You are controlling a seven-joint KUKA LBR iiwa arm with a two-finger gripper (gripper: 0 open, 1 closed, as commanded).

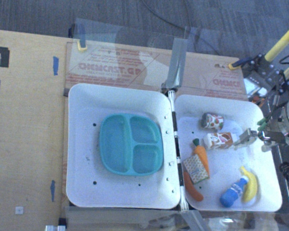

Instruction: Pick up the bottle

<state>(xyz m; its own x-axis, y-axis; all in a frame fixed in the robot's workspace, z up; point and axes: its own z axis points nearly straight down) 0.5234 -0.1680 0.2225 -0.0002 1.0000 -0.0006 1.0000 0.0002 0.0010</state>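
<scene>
tool (245,138) at right-middle of frame, finger state unclear. blue plastic bottle (233,192) lies lower right, touching yellow banana (250,184); best to grip across its body, clear of banana.

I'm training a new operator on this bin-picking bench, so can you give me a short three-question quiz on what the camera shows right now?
1. True or false: the blue bottle lies in the same bin as the teal plate.
2. Multiple choice: what lies right beside the bottle? A) the banana B) a spoon C) a sponge
3. Fill in: the gripper is over the ____ bin in this view, near the small carton.

Key: 1. False, the bottle is in the right bin and the plate in the left bin. 2. A. 3. right.
</scene>
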